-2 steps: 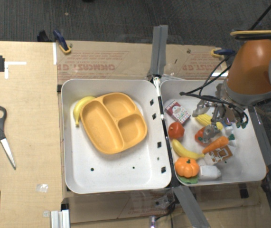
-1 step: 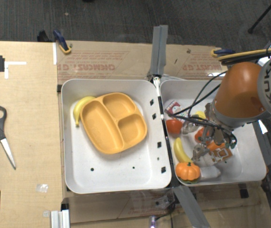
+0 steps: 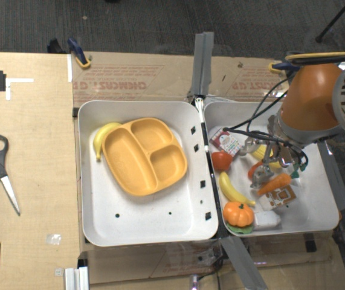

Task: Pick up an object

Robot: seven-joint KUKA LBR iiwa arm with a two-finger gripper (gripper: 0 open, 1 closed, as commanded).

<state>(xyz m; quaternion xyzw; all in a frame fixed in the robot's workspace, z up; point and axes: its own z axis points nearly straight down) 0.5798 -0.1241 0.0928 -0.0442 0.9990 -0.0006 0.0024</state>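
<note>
My gripper [image 3: 273,161] reaches down into the right bin [image 3: 317,216], under the orange band of the arm [image 3: 308,104]. Just below it an orange carrot [image 3: 274,183] lies aslant, with a small printed card [image 3: 281,197] beneath. A small red piece [image 3: 255,171] sits at the gripper's left side, and a yellow piece [image 3: 258,152] lies a little higher. Further left in the same bin are a red tomato [image 3: 222,161], a banana [image 3: 232,190], a small orange pumpkin [image 3: 238,214] and a red and white packet [image 3: 227,141].
The left bin [image 3: 99,222] holds an orange divided plate [image 3: 143,156] with a second banana [image 3: 103,136] against its left edge. Scissors [image 3: 0,168] lie on the wooden bench at far left. A grey divider [image 3: 203,65] runs between the bins.
</note>
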